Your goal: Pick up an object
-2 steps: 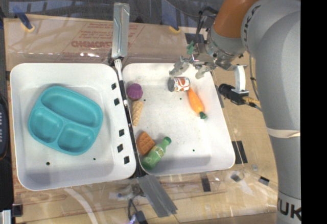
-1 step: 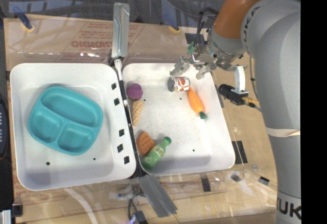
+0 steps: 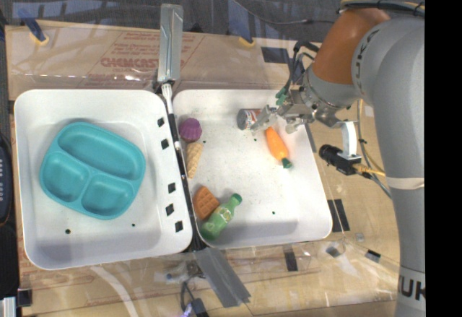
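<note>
We see one orange carrot (image 3: 276, 145) in the right bin (image 3: 303, 214), just below the gripper (image 3: 289, 112); we cannot tell its state. Beside it lies one small can (image 3: 248, 118), label unreadable. Also one purple-topped cone (image 3: 191, 141), one waffle (image 3: 205, 201), one green bottle (image 3: 220, 216). The left bin (image 3: 29, 236) holds one teal divided plate (image 3: 92, 169). Red "CHEMCAST" print (image 3: 128, 61) shows behind.

Robot lab: taped bench (image 3: 94, 55), two white bins (image 3: 29, 164), loose cables (image 3: 364, 164), toy food.
</note>
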Controlling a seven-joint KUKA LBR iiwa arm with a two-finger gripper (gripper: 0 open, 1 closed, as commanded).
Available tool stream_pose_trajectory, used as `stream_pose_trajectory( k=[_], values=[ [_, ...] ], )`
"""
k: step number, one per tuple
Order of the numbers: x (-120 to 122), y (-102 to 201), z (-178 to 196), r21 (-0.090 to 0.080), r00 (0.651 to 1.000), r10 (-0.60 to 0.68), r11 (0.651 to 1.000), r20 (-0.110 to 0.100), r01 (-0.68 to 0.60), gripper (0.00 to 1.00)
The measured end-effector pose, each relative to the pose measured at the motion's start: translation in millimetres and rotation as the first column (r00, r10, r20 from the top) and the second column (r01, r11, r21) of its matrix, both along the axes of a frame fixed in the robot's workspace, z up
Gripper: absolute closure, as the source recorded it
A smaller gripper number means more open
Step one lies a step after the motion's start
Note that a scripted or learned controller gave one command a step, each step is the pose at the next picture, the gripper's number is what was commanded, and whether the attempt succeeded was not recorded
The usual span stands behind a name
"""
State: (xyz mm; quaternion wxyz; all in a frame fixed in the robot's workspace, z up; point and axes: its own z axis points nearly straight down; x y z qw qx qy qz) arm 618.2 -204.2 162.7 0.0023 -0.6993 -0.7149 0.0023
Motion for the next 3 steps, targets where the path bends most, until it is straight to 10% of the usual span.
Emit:
stream_pose_trajectory(
  k=[2,3],
  values=[
    [32.7,-3.0,-70.4,0.000,0.983,0.181,0.983,0.007,-0.181,0.00],
    [40.3,54.1,-7.4,-0.001,0.941,0.339,0.941,0.008,-0.339,0.00]
  ],
)
